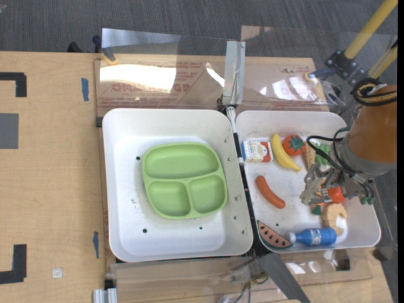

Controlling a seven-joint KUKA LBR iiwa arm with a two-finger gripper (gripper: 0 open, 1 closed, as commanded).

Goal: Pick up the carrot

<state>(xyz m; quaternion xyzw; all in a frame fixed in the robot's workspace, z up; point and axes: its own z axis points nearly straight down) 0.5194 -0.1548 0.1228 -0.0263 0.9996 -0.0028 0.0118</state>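
Claw low over the carrot near the right bin's right edge, fingers' state impossible to tell, banana just beside.

Bright, even overhead light is washing the scene, with strong glare bouncing off the clear plastic sheet behind the bins. Shadows are staying soft; everything's looking slightly grainy.

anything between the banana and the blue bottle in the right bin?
Camera view: the sausage lies left of that line; between the banana and the blue bottle is mostly bare bin floor. The gripper sits just right.
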